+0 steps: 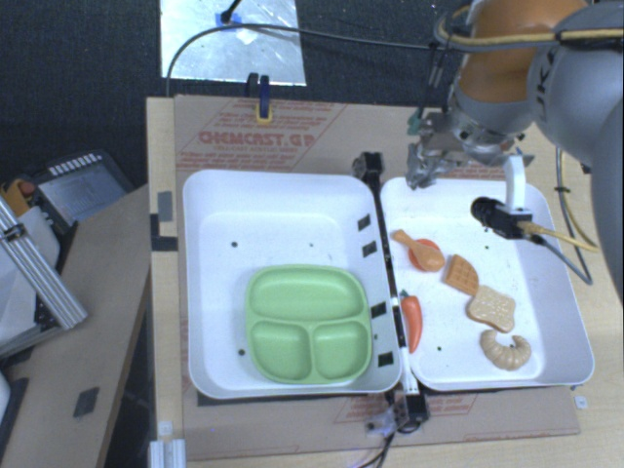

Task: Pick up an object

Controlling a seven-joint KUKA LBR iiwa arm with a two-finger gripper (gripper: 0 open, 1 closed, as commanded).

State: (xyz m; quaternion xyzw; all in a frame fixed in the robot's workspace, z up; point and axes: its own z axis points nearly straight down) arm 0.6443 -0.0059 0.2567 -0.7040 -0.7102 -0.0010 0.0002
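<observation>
Mounted high above the desk (117, 291), fixed, looking down at a slant toward the far edge. Takes in both white bins whole: left bin (219, 222) near centre frame, right bin (556, 310) running close to the right side. Far enough back to catch dark floor beyond the desk and clutter at the left margin. Arm (546, 57) entering from the upper right, large and near the lens, cropped by the frame.

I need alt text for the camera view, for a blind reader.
A grey arm's gripper hangs over the right bin's far edge, above toy foods: spoon, waffle, toast, shrimp, carrot. The left bin holds a green tray.
</observation>
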